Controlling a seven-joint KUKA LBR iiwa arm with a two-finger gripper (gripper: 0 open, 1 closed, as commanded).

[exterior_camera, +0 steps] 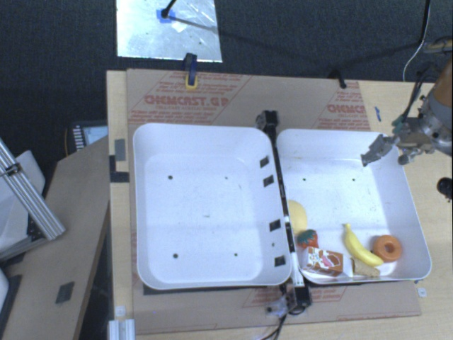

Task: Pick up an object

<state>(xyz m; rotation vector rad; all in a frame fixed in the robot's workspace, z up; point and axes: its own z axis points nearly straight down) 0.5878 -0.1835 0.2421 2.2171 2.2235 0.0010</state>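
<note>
Bench [233,94] of printed cardboard, dark carpet [56,41] beyond.

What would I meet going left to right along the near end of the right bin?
Yellow fruit → red packet → banana → orange ring.
</note>
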